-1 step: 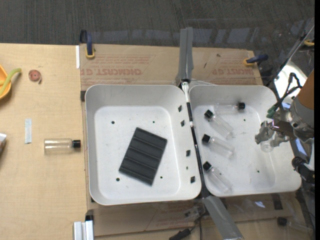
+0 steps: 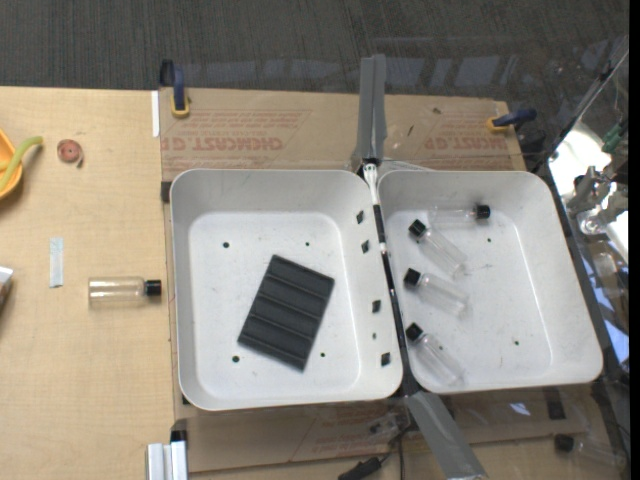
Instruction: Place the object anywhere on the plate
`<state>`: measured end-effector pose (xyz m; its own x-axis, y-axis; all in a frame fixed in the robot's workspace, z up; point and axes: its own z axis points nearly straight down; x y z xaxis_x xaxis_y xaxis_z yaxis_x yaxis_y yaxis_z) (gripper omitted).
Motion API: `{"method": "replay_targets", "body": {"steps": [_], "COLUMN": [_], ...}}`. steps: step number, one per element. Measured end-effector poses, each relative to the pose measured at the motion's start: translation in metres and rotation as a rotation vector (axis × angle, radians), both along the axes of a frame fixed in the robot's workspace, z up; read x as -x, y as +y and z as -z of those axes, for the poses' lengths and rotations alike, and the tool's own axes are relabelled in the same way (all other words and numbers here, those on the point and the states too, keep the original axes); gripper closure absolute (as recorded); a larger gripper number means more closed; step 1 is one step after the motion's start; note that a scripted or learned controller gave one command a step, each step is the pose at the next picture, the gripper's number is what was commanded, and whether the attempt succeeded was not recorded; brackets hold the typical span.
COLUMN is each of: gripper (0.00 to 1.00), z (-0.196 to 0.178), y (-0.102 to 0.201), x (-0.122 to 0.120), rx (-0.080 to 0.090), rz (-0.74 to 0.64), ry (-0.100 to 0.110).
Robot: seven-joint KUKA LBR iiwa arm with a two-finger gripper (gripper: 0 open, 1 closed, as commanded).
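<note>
Left bin [image 2: 190, 268]: a shallow white tray with rounded corners. It touches the right bin along the middle seam.
Plate [image 2: 287, 311]: a dark, ribbed rectangular slab. It lies flat on the floor of the left bin, turned at a slant, a little below the bin's centre and apart from every wall.
Right bin [image 2: 560, 288]: the same white tray, with four clear vials in its left half.
Top vial [image 2: 455, 215]: lies on its side near the far wall, with its black cap pointing right.
Second vial [image 2: 440, 248]: lies slanted just below the top vial, with its black cap at the upper left, near the seam.
Third vial [image 2: 435, 290]: lies on its side at mid-height in the bin, with its black cap toward the seam. It is close to the second vial, but I cannot tell whether they touch.
Bottom vial [image 2: 432, 352]: lies slanted near the bin's near-left corner, with its cap at the upper left.
Task state: no vial is on the plate, and all four are in the other bin.
Counter [image 2: 90, 388]: pale wood to the left of the bins.
Loose vial [image 2: 120, 289]: lies on the counter just left of the left bin, with its black cap toward the bin.
Small disc [image 2: 68, 150]: a pinkish round piece on the counter's far left.
Cardboard sheet [image 2: 260, 133]: printed, lying under both bins and held by clamps at its far edge.
</note>
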<state>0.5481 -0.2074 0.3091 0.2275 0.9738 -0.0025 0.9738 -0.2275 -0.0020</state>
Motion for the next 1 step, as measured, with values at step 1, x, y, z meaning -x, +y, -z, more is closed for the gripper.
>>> {"method": "replay_targets", "body": {"steps": [1], "gripper": [1.00], "z": [0.0929], "y": [0.0891], "x": [0.0484], "rx": [-0.001], "rz": [0.232], "ry": [0.004]}}
